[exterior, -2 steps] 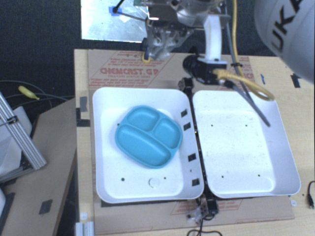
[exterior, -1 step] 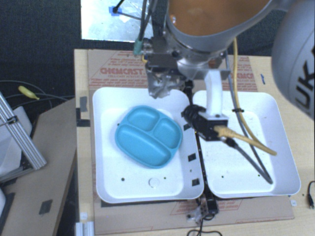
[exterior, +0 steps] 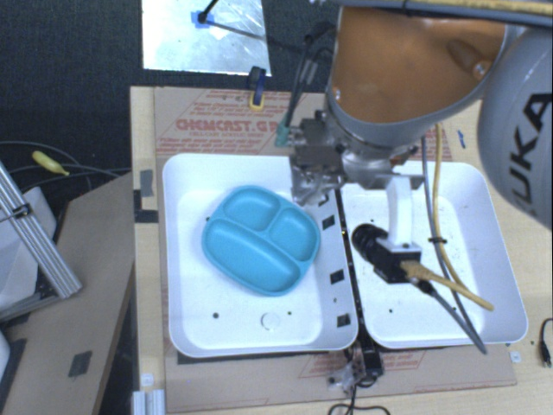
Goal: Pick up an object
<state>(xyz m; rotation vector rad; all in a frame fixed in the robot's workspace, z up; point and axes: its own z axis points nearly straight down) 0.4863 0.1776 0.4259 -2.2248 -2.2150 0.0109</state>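
Overhead, the grey KUKA arm [exterior: 518,119] with its orange band [exterior: 406,50] fills the upper right of the camera view and reaches down over the divide between the two bins. Beneath it, two shallow white bins sit side by side on the bench: the left bin [exterior: 194,318] and the right bin [exterior: 484,232]. In the left bin lies a blue divided plate [exterior: 259,239], rounded in outline, glossy, with one long compartment along its lower side and two smaller ones above; it lies flat, slightly turned, near the middle of the bin toward its right wall. The gripper [exterior: 313,188] hangs at the upper right edge of the plate, just beside the strip between the bins; its metal body hides the fingertips, so whether it is spread or closed, and whether it touches the plate, cannot be told. A black attachment [exterior: 380,251] with cables lies over the right bin.
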